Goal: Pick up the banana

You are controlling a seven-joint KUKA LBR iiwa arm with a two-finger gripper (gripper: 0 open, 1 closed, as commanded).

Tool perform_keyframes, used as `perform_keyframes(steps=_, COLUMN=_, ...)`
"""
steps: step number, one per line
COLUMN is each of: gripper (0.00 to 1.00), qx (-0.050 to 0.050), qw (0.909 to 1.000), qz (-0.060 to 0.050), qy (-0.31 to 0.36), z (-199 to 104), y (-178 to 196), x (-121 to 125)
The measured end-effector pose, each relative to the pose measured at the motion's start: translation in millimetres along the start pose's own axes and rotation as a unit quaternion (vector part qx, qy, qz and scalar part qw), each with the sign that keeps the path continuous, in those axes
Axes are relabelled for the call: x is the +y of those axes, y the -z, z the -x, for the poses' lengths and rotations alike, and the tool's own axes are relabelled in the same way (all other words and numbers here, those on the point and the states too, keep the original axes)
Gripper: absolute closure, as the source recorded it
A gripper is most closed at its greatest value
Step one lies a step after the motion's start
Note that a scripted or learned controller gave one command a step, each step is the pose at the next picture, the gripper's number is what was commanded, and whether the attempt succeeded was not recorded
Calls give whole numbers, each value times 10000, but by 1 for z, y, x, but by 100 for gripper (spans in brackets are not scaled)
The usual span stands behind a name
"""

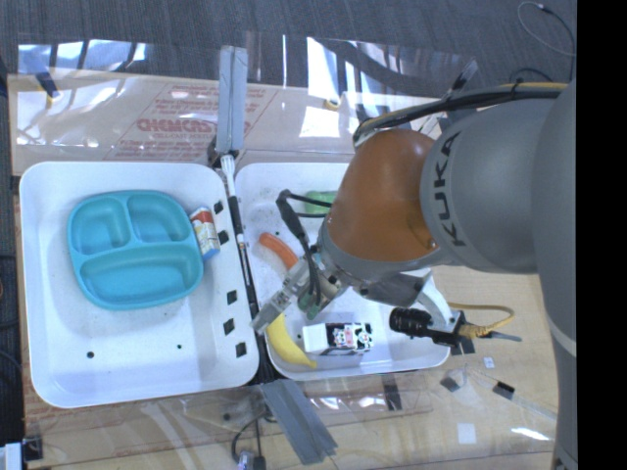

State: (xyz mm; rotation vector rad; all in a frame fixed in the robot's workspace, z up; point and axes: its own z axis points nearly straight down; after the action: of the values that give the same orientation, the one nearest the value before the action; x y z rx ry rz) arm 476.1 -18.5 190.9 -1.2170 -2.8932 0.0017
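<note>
Two bins sit side by side. The banana (290,345) lies low in the right bin (257,186), near its left wall. The pincer (279,310) hangs just above it, open, and could slip off the curved peel.

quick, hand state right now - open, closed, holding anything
hand: low in the right bin, right at the upper end of the banana; open or closed cannot be told, and no grasp on the banana is visible.

Bright, even light; glare streaks on the clear sheeting (196,116), slightly soft focus.
</note>
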Motion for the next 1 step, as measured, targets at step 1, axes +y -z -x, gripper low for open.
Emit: perform_keyframes(steps=1, gripper=0, qx=-5, qw=9997, qz=2, qy=227, z=-32, y=0, x=31)
